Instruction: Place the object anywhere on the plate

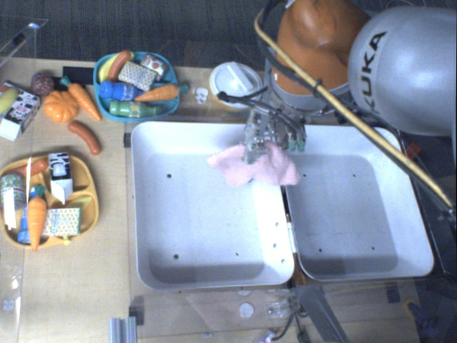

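A soft pink object point(243, 170), limp like a cloth, is at the back of the bins, spread from the left bin point(186, 220) across the divider toward the right bin point(357, 220). My gripper point(269, 143) points down right over it, and the pink material rises up between the fingers, so the gripper is shut on its upper part. A round white plate point(234, 81) stands on the bench behind the left bin, just left of the wrist. The wrist hides part of the plate's right rim.
A blue bowl point(107, 109) of toy food sits at the back left, with a toy pumpkin point(60, 106), carrot and sausage beside it. A yellow tray point(89, 191) of toy food lies left of the bins. The arm's grey and orange body covers the back right.
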`<state>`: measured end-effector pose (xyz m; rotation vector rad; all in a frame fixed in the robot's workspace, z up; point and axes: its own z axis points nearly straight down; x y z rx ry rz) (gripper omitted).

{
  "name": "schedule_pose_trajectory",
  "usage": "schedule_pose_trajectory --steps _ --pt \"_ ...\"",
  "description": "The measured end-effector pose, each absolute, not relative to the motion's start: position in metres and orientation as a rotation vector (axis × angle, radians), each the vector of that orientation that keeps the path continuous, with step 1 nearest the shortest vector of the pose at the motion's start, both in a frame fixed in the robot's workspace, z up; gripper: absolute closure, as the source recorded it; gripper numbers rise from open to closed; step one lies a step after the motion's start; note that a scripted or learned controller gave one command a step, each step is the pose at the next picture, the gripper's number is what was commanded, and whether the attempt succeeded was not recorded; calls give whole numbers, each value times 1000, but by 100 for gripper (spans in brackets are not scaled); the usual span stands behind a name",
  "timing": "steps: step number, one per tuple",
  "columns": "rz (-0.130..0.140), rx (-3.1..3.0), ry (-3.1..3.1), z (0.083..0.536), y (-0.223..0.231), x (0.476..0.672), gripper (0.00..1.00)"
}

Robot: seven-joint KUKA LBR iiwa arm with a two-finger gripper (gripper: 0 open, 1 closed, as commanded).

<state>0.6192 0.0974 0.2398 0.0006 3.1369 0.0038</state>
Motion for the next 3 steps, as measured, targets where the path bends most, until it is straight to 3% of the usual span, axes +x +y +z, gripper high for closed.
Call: schedule_pose_trajectory --steps 2,3 --pt "6 -5 3135 227 206 597 100" --pt "6 -4 3135 228 206 597 0"
